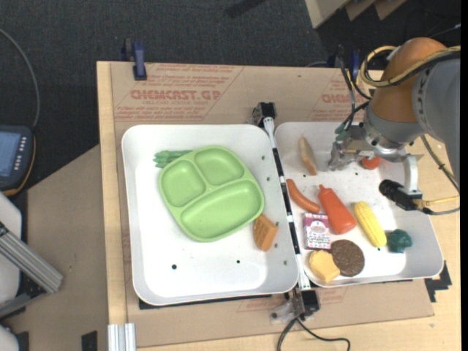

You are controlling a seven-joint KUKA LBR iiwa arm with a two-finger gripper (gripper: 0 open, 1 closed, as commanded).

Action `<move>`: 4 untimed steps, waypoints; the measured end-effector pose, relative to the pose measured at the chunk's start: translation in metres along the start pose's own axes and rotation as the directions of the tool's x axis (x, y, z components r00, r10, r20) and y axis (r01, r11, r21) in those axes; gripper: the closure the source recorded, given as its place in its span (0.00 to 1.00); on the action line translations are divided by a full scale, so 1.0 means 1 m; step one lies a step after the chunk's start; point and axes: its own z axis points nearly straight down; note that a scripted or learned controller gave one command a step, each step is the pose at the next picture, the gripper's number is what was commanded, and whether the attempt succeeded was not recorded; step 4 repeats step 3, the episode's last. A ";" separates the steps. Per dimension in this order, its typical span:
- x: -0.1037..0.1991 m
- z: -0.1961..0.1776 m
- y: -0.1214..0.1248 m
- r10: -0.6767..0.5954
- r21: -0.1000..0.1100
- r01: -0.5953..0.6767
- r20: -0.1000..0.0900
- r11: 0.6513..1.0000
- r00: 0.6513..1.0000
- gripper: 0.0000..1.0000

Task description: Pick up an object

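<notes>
My gripper (pixel 344 154) hangs low over the back of the right bin (pixel 431 258), below the grey wrist and orange band. A tan bread stick (pixel 307 156) lies just to its left. A small red object (pixel 371 162) peeks out just to its right, partly hidden by the wrist. Further forward in the same bin lie a sausage (pixel 302 196), an orange carrot-like piece (pixel 335 209), a yellow corn cob (pixel 370 224), a pink box (pixel 316 231), a brown round cookie (pixel 347 257), a yellow wedge (pixel 324 267) and a dark green piece (pixel 398 240).
The left bin (pixel 146 254) holds a green divided plate (pixel 210 191), a green leafy piece (pixel 167 157) at the plate's back left and an orange chunk (pixel 265 232) by the divider. A black clamp (pixel 265 112) sits where the bins meet at the back. Yellow cables (pixel 439 207) trail from the arm.
</notes>
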 end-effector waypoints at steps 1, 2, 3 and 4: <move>0.000 0.001 0.000 0.000 0.001 0.000 0.000 1.000 1.000 0.00; 0.000 0.013 -0.068 0.003 0.014 -0.003 -0.003 1.000 1.000 0.00; 0.000 0.002 -0.064 0.002 0.004 -0.002 0.000 1.000 1.000 1.00; 0.000 0.002 -0.064 0.002 0.004 -0.002 0.000 1.000 1.000 1.00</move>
